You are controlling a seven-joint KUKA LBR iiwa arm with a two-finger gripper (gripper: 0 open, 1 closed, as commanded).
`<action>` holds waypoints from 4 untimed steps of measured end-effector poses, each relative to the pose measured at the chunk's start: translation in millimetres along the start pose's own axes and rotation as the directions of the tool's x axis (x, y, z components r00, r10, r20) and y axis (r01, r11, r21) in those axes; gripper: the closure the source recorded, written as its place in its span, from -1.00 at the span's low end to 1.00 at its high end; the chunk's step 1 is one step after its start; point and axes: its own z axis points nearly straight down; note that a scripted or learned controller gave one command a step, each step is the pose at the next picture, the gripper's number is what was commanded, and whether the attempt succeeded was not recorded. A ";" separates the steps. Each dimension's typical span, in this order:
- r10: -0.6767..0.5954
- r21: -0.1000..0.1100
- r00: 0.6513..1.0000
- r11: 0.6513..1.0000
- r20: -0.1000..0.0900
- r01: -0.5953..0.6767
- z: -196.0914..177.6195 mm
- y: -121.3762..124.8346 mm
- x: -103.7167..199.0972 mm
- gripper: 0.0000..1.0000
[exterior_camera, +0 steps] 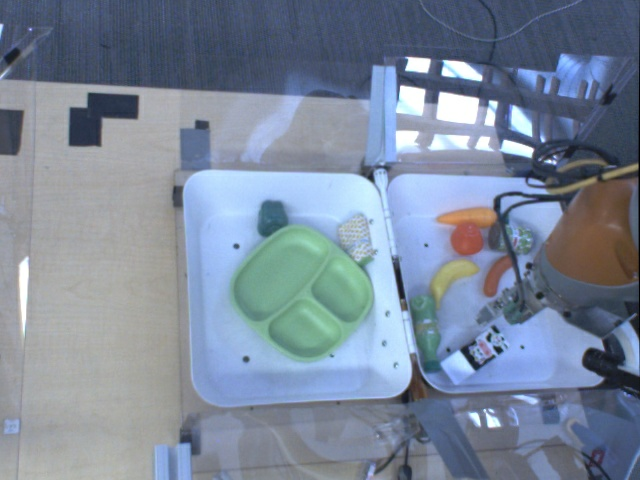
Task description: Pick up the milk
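- your bench (pixel 90 298) is pale wood with black squares near its far left edge; dark grey carpet lies beyond it, with a thin cable looping across it.
- two white bins sit side by side. the left bin (pixel 215 368) holds a green divided plate (pixel 303 291), a dark green block (pixel 272 217) and a small patterned packet (pixel 355 236).
- the right bin (pixel 560 368) holds a carrot (pixel 467 216), a tomato (pixel 466 238), a banana (pixel 452 276), a red-orange piece (pixel 496 274) and a green bottle (pixel 427 328) along its left wall.
- the gripper (pixel 508 308) hangs low over the right bin, just above and right of the milk; you cannot tell how its tip is set, and nothing is seen in its grasp.
- the milk (pixel 478 354) is a small white carton with black cow patches, lying on its side and tilted, near the bin's front wall, just right of the green bottle.
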 end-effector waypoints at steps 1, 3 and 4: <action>0.000 0.000 1.000 1.000 0.000 0.000 0.1 -0.2 0.0 -1.00; -0.001 -0.005 1.000 1.000 0.003 0.001 -11.2 2.5 -0.8 -1.00; -0.248 0.005 0.969 0.969 -0.001 0.248 11.7 1.2 7.1 -1.00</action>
